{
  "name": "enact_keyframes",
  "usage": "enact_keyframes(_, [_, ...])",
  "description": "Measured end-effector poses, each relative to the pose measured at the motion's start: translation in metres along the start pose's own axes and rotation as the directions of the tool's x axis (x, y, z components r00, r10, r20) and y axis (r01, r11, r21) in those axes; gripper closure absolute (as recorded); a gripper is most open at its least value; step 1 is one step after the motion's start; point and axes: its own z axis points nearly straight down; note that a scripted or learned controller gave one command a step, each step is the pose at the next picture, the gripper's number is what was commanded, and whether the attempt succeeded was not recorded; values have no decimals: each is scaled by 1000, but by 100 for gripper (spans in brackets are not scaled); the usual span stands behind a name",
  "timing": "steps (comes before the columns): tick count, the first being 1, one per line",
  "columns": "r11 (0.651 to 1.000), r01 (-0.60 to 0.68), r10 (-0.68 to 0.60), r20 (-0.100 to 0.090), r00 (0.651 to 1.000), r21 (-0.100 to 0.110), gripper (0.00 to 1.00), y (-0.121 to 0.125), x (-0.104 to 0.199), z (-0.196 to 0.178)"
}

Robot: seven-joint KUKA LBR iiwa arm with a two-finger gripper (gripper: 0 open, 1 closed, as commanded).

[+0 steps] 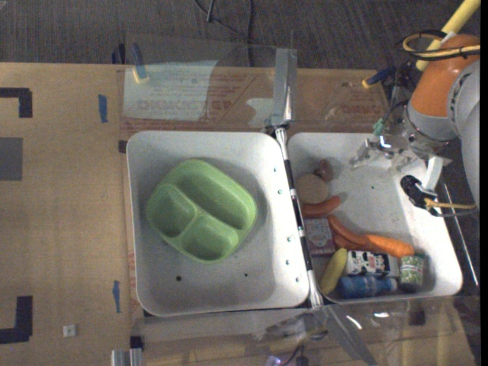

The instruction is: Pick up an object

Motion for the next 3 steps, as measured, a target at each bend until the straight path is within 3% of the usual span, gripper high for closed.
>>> enact_keyframes(1, [1000,5,-5,14,1000,-12,100,2,-2,-12])
enact_keyframes(2, [1000,6,-6,10,1000,-11,0,2,1,-12])
enact_keyframes(3, [1000,8,-8,15,1000,-16,100,3,0,-24])
